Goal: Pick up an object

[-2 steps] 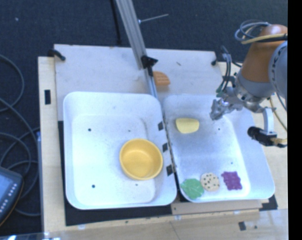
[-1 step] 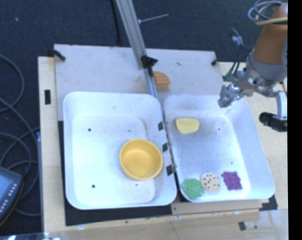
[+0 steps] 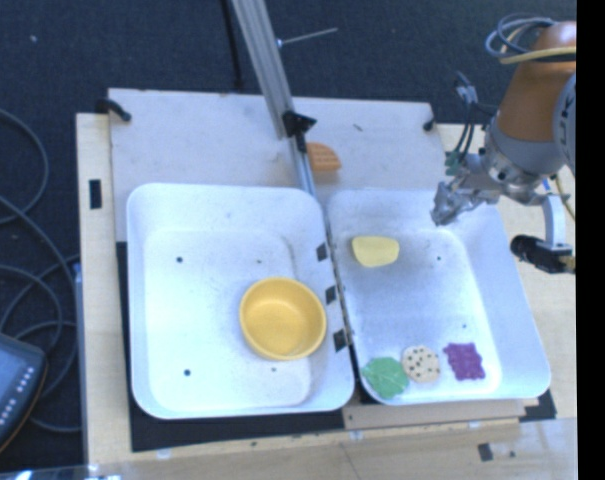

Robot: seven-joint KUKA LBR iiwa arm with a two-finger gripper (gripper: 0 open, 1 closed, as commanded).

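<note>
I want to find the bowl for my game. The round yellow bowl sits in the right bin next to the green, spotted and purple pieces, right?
Not quite. The camera view shows the round yellow bowl in the left white bin, alone. The flat green piece, the spotted round cookie-like piece and the purple piece lie in the right white bin.

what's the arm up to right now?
The KUKA arm reaches in from the right, its tool hovering over the far right corner of the right bin, with nothing visibly held. That bin holds a pale yellow piece near its far left side, and a green piece, a spotted cookie and a purple piece along the near edge. The left bin holds a yellow bowl. No pick yet.
</note>
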